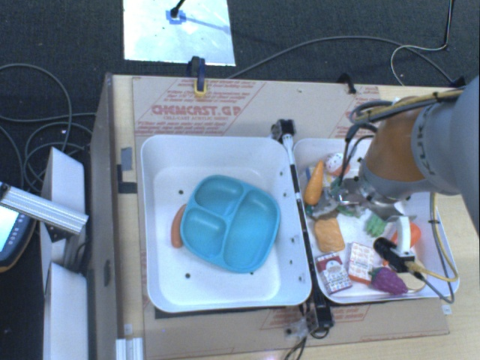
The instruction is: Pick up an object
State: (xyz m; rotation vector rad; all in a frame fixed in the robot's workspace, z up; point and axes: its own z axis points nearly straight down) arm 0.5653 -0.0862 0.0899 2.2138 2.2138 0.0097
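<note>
A: Starting nearest the camera, what lies in the right bin (442, 272)?

B: A purple grape bunch (388, 280) and two small printed cartons (348, 265) at the front edge. Behind them sits a tan bread slice (328, 235), then a carrot (314, 183) against the divider.

A: And the end effector (339, 198)?

B: It hovers low just beside the carrot and above the bread; I cannot tell its state. I'd judge the carrot the target: orange, tapered, lying lengthwise. Grip across its narrow width, clear of the wall.

A: Beyond?

B: The left bin (154, 201) bears a blue divided plate (229, 222) and a sausage (178, 226).
</note>
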